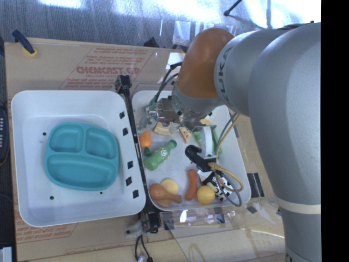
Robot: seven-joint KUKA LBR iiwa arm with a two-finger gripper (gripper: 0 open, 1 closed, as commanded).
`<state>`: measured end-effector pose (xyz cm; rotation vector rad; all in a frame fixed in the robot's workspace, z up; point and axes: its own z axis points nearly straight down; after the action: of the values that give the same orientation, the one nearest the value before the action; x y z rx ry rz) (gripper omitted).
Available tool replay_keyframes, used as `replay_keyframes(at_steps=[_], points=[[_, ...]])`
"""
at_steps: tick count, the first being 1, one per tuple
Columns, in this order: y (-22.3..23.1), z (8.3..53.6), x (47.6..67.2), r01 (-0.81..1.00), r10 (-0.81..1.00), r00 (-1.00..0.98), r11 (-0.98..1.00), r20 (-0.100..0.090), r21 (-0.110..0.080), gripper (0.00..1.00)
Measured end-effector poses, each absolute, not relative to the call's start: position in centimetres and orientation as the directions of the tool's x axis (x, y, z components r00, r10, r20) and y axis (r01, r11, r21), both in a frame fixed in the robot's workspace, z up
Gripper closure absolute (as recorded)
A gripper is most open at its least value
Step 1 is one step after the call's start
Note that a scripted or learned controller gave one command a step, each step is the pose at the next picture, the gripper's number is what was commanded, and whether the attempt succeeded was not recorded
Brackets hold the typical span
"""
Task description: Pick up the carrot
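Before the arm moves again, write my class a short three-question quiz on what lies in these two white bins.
1. True or false: the teal plastic divided plate lies in the left white bin.
2. Which item lies nearest the divider between the bins? A) round yellow lemon B) small orange carrot C) red sausage
3. Fill in: the green plastic bottle lies on its ____.

Key: 1 true; 2 B; 3 side.
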<state>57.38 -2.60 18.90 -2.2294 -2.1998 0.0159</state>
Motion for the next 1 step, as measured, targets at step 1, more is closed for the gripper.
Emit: replay_keyframes(at_steps=[1], points=[[-6.83, 19.16, 57.7, 0.965, 0.965, 0.26, -0.26, -0.005, -0.005, 0.0]])
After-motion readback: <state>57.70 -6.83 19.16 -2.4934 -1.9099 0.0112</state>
